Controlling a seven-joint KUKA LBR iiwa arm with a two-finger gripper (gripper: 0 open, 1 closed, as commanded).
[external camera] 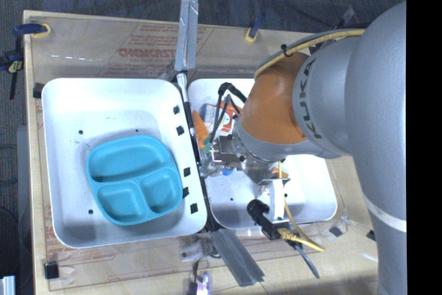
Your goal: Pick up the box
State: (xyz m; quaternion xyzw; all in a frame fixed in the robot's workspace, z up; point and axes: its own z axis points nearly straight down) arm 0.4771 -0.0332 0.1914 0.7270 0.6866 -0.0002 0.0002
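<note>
- Camera view: arm (345, 100) reaching in from the right, bent low over the right bin (318, 207), placed for a pick from that bin's left half.
- Left bin (69, 107) holding a blue divided tray (135, 177), apart from the work.
- Box: possibly the orange and white item (204, 122) at the right bin's left wall, mostly hidden under the wrist.
- Gripper (222, 157): opening and contents cannot be told; masked by wrist and cables.
</note>
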